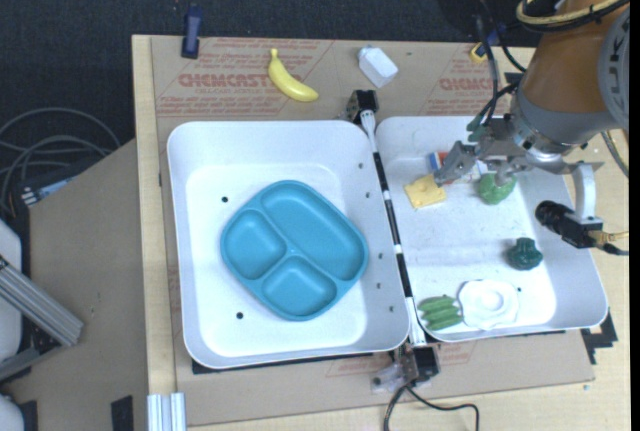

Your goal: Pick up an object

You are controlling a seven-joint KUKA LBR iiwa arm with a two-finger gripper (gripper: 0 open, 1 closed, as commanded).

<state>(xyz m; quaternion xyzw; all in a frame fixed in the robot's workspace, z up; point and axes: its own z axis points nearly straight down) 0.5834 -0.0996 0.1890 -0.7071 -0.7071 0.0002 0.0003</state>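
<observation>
1. The gripper (462, 162) hangs low over the far part of the right bin (560, 304); whether its fingers are apart or together cannot be told.
2. A yellow block (425, 192) lies just beside it, perhaps touching.
3. A light green object (494, 186) sits to its right.
4. The left bin (190, 159) holds a blue divided plate (292, 248).

Bright even overhead light, soft shadows, mild glare on white bins (200, 159), slightly grainy
</observation>
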